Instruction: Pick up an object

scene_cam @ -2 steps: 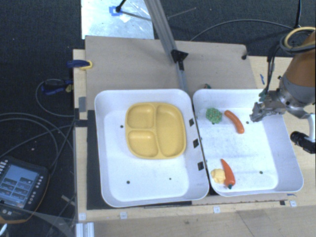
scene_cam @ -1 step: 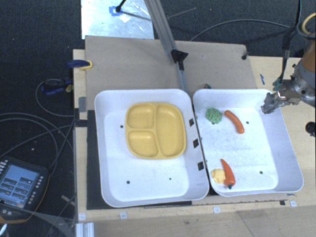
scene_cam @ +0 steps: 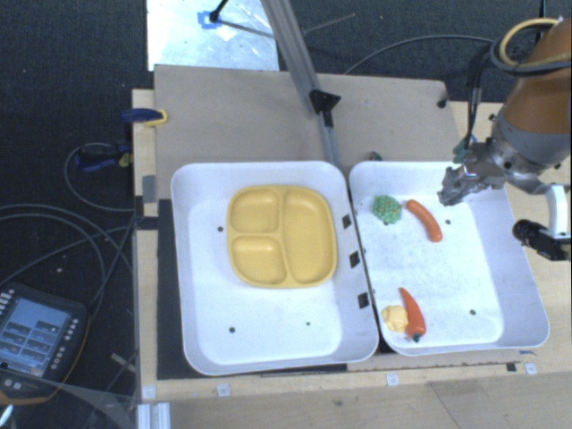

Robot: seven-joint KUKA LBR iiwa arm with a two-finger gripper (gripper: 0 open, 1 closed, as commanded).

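The right bin (scene_cam: 500, 266) holds a green broccoli-like piece (scene_cam: 387, 209), an orange sausage-shaped piece (scene_cam: 425, 219), a red-orange carrot (scene_cam: 412, 313) and a small yellow piece (scene_cam: 393, 316) beside the carrot. My gripper (scene_cam: 454, 189) hangs over the bin's upper right part, just right of the orange sausage-shaped piece and above it. Nothing shows between its fingers.
The left bin (scene_cam: 206, 329) carries a yellow divided tray (scene_cam: 281, 236). A grey pole (scene_cam: 295, 43) slants across the back of the bench. Cables and a handheld pendant (scene_cam: 31, 338) lie on the floor at the left.
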